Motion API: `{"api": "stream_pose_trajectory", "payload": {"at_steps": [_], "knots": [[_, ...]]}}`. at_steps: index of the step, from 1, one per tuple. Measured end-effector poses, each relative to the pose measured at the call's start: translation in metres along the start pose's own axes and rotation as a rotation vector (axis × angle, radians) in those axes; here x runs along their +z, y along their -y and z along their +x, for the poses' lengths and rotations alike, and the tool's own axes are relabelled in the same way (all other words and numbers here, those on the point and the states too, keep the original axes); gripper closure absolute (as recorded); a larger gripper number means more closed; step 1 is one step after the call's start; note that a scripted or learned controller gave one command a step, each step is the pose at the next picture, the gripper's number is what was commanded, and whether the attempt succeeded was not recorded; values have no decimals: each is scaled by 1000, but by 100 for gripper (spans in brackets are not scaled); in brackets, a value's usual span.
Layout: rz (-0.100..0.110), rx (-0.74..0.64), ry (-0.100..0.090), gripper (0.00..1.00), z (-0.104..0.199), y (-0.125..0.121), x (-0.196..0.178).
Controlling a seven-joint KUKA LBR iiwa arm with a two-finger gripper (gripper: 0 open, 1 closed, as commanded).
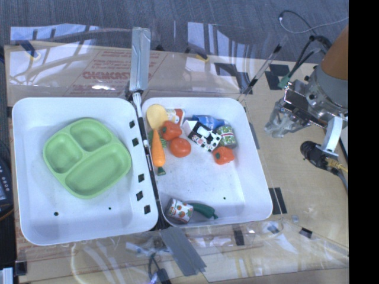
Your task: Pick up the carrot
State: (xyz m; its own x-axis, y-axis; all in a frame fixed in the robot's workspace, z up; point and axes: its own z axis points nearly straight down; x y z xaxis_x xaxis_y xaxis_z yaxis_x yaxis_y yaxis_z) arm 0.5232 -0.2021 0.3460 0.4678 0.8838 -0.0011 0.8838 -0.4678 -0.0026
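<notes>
I see carrot [157, 149] hemmed: bin wall [148, 158] left, tomato [180, 147] right; open floor [204, 182] toward the front.

Beneath me lies a pale wooden worktop [308, 200], marked here and there with short black tape strips [276, 200]. Beyond its far edge runs a dark grey-blue carpet floor [177, 2]. A clear plastic sheet [195, 58] stands along the back, catching bright glare and striped reflections, with a flat brown cardboard panel [77, 73] printed in red letters behind it. A strip of grey tape [140, 58] runs down the middle. Light falls bright and even from above.
</notes>
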Motion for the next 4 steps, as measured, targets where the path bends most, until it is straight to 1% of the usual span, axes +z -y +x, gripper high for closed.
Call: {"api": "stream_pose_trajectory", "payload": {"at_steps": [1, 2, 3, 4], "knots": [[5, 208, 1, 100, 47, -16, 34], [3, 307, 1, 100, 67, -97, 74], [-21, 675, -16, 100, 63, -92, 222], [4, 677, -4, 0, 62, -85, 234]]}}
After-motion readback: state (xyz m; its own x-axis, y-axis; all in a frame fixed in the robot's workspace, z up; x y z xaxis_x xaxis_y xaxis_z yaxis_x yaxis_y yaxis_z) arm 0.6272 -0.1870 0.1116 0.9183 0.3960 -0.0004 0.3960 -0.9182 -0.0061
